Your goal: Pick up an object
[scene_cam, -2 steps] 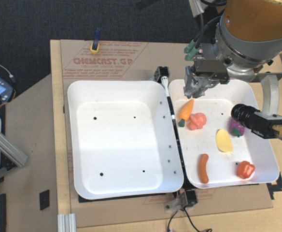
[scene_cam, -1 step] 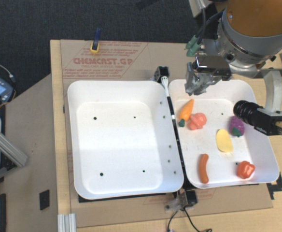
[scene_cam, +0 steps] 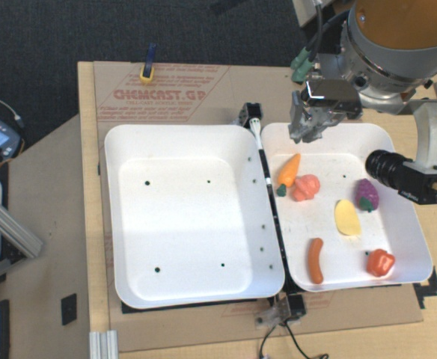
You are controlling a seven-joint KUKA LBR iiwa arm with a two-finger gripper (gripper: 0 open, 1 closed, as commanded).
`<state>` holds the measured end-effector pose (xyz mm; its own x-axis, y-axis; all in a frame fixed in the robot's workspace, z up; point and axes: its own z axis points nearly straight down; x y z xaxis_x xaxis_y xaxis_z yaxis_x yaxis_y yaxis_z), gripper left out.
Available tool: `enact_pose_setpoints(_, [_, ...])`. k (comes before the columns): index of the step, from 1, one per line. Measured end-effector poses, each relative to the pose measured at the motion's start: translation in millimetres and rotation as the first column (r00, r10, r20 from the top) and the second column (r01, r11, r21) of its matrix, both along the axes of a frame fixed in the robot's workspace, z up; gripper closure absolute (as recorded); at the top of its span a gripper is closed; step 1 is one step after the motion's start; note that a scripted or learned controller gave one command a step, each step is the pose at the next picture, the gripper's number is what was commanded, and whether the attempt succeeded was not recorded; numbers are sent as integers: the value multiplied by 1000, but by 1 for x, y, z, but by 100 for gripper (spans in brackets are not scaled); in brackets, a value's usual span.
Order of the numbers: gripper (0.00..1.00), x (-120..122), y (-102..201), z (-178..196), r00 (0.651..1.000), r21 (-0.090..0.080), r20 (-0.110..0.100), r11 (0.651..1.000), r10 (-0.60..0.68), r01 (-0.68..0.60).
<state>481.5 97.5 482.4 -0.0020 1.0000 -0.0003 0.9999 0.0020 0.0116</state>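
My gripper (scene_cam: 306, 134) hangs over the far left part of the right bin (scene_cam: 405, 223), its fingers pointing down with nothing between them. Just below it lies an orange carrot (scene_cam: 288, 170) with a green tip, next to a pink lumpy toy (scene_cam: 305, 188). Further right in the same bin sit a purple grape bunch (scene_cam: 367, 194), a yellow piece (scene_cam: 347, 218), a red pepper (scene_cam: 381, 262) and a brown-orange sausage (scene_cam: 316, 260).
The left bin (scene_cam: 129, 155) lies beside the right one, joined by a black clip (scene_cam: 250, 114) at the far edge. A black cylinder device (scene_cam: 398, 174) juts over the right bin's right side. A yellow and blue clamp (scene_cam: 149, 67) stands on the cardboard behind.
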Motion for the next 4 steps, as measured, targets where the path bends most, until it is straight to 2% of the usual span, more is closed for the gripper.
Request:
enact_pose_setpoints(1, [100,-3,38,-22,1000,0,-17,1000,2,-2])
enact_pose_setpoints(2, [100,22,99,-3,1000,2,-6,1000,3,-3])
enact_pose_setpoints(3, [100,32,128,-68,1000,-2,-19,1000,0,0])
enact_pose_setpoints(4, [0,32,127,-64,1000,0,-13,1000,-1,1])
